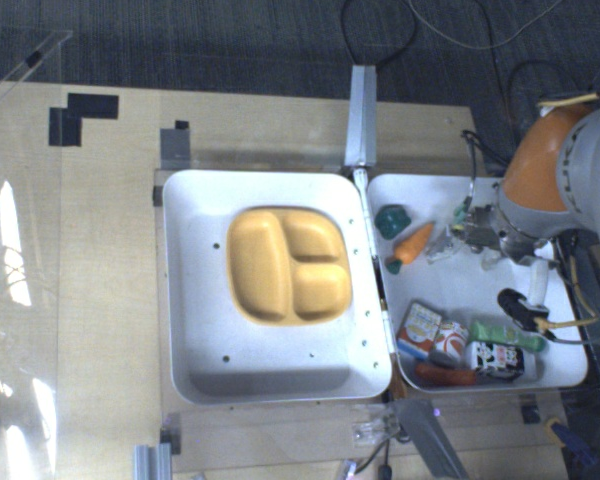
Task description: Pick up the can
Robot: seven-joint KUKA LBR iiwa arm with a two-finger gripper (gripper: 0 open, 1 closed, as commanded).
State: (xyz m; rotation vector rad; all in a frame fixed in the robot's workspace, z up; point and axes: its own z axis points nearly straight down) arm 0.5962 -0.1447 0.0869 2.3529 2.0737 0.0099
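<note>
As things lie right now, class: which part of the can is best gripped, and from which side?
Probably its round middle, from straight above. The can lies on its side by the near wall of the right bin, with a green packet close behind and a red thing at its left end, so sideways approaches look blocked.

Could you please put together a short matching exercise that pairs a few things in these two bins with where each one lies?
Things:
1. yellow divided tray
2. teal object
3. carrot
4. can

Places:
A. near the front edge of the right bin
B. back left corner of the right bin
C. middle of the left bin
D. just in front of the teal object, by the right bin's left wall

Pairs: 1-C, 2-B, 3-D, 4-A
</note>
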